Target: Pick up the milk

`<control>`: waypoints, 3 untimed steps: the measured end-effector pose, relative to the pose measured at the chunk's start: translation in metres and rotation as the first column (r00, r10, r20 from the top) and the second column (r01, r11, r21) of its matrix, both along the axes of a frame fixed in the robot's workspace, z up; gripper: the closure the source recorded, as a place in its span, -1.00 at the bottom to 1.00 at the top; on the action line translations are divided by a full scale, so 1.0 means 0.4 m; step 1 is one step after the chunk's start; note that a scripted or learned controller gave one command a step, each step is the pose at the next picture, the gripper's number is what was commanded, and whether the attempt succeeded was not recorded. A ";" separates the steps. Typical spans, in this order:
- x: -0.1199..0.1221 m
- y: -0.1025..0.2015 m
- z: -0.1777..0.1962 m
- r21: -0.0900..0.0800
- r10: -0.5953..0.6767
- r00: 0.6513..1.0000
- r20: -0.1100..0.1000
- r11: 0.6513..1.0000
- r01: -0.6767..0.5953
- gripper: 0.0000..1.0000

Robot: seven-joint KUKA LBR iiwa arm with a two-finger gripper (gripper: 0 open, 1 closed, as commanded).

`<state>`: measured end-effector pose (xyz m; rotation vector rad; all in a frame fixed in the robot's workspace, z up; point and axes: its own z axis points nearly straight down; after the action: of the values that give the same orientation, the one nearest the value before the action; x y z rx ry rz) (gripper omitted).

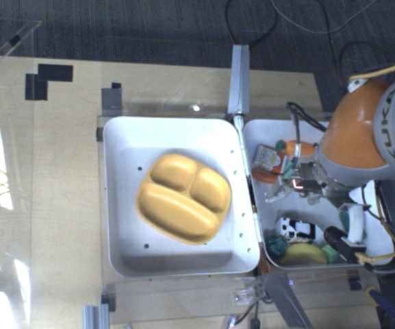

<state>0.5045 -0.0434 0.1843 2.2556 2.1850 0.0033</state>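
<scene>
The milk, a small white carton with black patches [296,229], lies in the lower part of the right bin [269,132]. It rests just above a yellow banana [304,253]. My gripper [287,182] hangs low over the middle of the right bin, above and slightly left of the milk and apart from it. It is close to a small grey-and-orange box [265,157] and a red item [266,177]. The arm's body hides the right side of this bin.
The left bin [118,252] holds a large yellow bread-like loaf [183,197]. In the right bin also lie an orange item [296,147], green pieces [276,244] beside the banana, and a teal-and-white object [354,223]. A metal post [240,81] stands between the bins at the back.
</scene>
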 end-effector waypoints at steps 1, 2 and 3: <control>-0.027 -0.131 -0.214 -0.004 0.191 0.981 0.014 0.982 -0.191 -1.00; -0.023 -0.127 -0.186 -0.002 0.193 0.981 0.017 0.981 -0.193 1.00; -0.023 -0.127 -0.186 -0.002 0.193 0.981 0.017 0.981 -0.193 -1.00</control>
<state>0.4953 -0.0942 0.1099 2.0251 2.3844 0.0219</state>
